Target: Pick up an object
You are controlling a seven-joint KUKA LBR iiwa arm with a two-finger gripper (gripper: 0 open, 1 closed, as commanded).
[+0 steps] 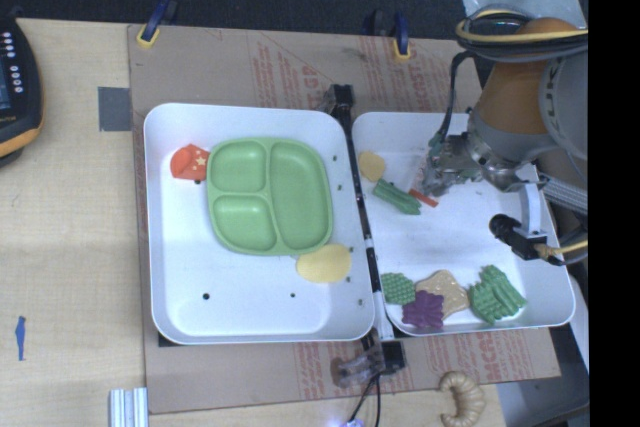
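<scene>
So the arm comes in from the right side of the frame and its gripper (440,173) is down low in the upper part of the right bin (455,250), just right of centre-frame. Honestly can't tell what state the hand is in, it's a small dark blur from this angle.

Closest thing to it is a green stick-shaped toy (396,198), lying diagonally just left of the gripper, with a little red piece (424,199) poking out right under the gripper. Looks to me like that's the target, and we're at the reach/descend part of the pick, nothing lifted yet as far as I can see.

Other stuff in that bin: a small yellow piece (371,164) at upper left, and along the bottom edge a green waffle-ish toy (397,288), a purple one (424,309), a tan cookie shape (446,291) and a green ridged block (496,294).

The left bin (180,300) has a green divided plate (270,195), a red toy (188,162) and a yellow blob (323,264).

Next move, I'd guess: get the hand centred across the stick's narrow width, squeeze, then lift straight up. The stick is thin and flat, so it could easily slip.
</scene>
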